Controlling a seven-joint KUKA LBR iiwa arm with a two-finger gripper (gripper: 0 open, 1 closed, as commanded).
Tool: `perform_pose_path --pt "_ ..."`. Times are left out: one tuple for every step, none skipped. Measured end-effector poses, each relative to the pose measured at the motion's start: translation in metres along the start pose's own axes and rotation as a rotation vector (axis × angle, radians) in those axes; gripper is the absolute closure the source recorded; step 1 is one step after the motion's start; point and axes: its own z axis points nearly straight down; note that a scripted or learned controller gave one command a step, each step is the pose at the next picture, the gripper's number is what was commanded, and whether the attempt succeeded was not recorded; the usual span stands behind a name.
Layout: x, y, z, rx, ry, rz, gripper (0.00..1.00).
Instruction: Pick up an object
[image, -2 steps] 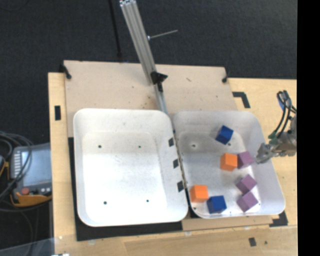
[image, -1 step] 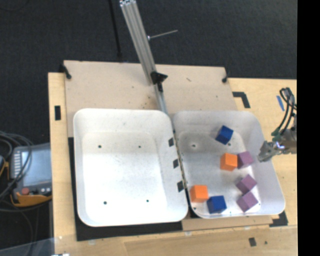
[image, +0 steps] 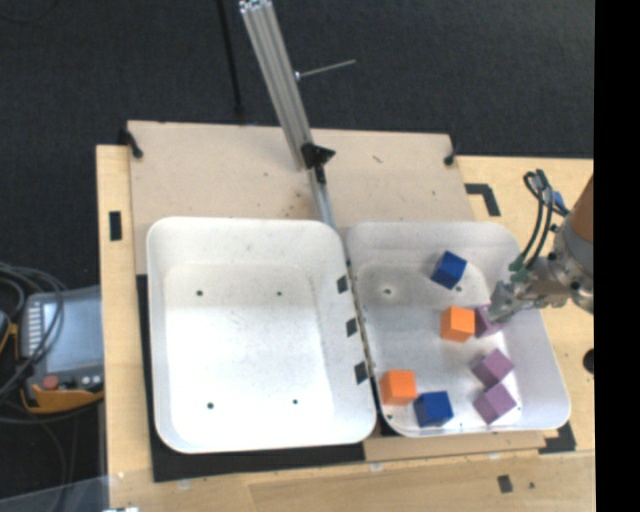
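Arm is reaching in from 3 o'clock, with the pincer (image: 497, 305) sitting low in the right bin (image: 400, 245), right beside the orange block (image: 459, 323) near the bin's middle and touching or nearly touching a small purple block (image: 482, 321) at that block's 3 o'clock. Can't tell whether the pincer is apart or together; too small and blurry. Other blocks: blue (image: 449, 269) at 12 o'clock of the orange one, two purple (image: 492, 367) (image: 496, 403) at 5 o'clock, another orange (image: 400, 386) and blue (image: 433, 408) along the 6 o'clock rim. Left bin (image: 250, 240) is holding nothing. Likely risks: the pincer is landing between the two touching blocks, so it may be shoving one aside, closing on an edge, or coming up with nothing. No readable labels or writing anywhere.
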Motion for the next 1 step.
perform_pose_path --pt "0.0499 0.0007 -0.0028 0.001 0.001 -0.001 1.00"
